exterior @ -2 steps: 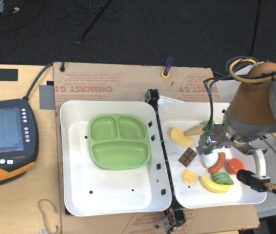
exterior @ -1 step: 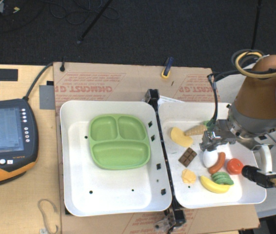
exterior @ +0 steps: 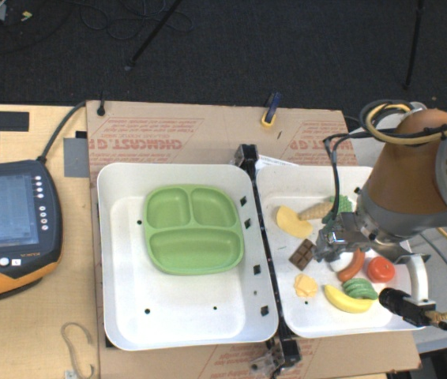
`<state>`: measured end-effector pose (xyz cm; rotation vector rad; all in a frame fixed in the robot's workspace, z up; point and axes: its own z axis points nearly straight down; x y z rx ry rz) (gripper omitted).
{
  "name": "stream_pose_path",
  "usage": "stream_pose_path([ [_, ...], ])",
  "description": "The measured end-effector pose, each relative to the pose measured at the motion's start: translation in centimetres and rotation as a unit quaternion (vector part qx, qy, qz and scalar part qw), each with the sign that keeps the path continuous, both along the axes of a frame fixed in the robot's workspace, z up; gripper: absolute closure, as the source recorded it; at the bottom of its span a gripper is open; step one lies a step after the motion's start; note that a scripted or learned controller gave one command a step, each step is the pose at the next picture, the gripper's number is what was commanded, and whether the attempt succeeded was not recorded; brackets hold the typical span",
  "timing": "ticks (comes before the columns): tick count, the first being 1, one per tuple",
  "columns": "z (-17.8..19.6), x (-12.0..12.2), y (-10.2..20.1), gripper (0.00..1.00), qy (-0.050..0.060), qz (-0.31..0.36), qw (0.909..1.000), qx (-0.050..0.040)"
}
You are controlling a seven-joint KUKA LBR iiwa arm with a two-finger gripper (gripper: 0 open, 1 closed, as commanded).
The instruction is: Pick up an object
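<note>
My gripper [exterior: 336, 242] hangs low over the right bin [exterior: 287, 181], and I cannot tell its state or whether it has hold of anything. Just beside it lie a brown chocolate piece [exterior: 302, 253] and an orange sausage [exterior: 351, 265]; near them, a red tomato [exterior: 381, 270], a banana [exterior: 347, 299] and a yellow wedge [exterior: 292, 222]. The left bin [exterior: 121, 290] bears 1 green divided plate [exterior: 193, 230].
</note>
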<state>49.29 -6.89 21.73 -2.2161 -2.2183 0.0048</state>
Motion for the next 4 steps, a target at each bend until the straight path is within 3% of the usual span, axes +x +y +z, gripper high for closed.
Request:
stream_pose_path([
  [1, 2.1, 0.1, -0.4, 1.0, -0.003, 0.0, 1.0, -0.0008],
  [2, 0.6, -0.6, 0.4, 1.0, -0.001, -0.001, 1.0, -0.0005],
  [3, 0.0, 0.1, -0.8, 1.0, -0.001, -0.001, 1.0, -0.0011],
  [4, 1.1, 0.3, 0.5, 1.0, -0.002, 0.0, 1.0, -0.0006],
])
